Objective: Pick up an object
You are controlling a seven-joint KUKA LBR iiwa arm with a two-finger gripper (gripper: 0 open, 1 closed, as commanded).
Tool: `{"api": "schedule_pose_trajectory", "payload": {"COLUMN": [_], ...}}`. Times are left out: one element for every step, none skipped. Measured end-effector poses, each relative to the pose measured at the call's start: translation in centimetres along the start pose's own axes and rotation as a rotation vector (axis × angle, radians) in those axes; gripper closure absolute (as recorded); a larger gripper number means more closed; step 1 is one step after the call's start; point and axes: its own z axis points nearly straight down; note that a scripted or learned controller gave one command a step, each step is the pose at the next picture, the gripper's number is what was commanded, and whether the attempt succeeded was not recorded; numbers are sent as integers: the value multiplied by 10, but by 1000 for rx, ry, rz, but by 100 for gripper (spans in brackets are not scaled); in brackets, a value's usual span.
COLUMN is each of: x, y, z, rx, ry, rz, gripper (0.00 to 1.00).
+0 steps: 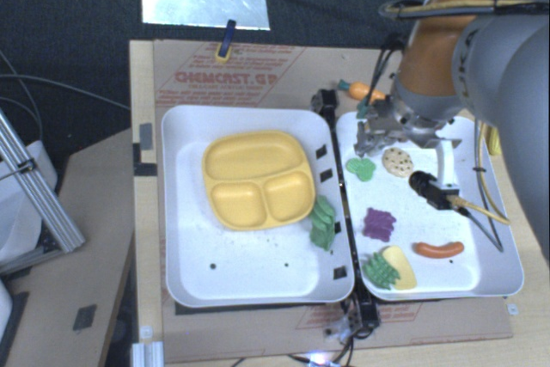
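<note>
My gripper (pixel 371 142) hangs over the back left part of the right bin (pixel 494 271), just above a small green toy (pixel 360 169). Its tips point down and nothing shows between them. A round speckled cookie (pixel 397 161) lies right beside the gripper. Farther forward in the same bin lie a purple toy (pixel 379 223), a red sausage (pixel 439 250), and a green leafy piece (pixel 379 271) on a pale yellow piece (pixel 400 265). An orange carrot-like toy (pixel 359 89) peeks out behind the wrist.
The left bin (pixel 185 271) holds a yellow divided tray (pixel 258 179) and a green leafy toy (pixel 323 223) against its right wall. The arm's grey body and orange band (pixel 438 47) cover the back right corner. Black cabling (pixel 434 189) hangs over the right bin.
</note>
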Motion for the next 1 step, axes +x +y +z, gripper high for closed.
{"api": "schedule_pose_trajectory", "payload": {"x": [-4], "y": [57], "z": [0], "rx": [-2], "ry": [-1], "rz": [-1], "gripper": [100]}}
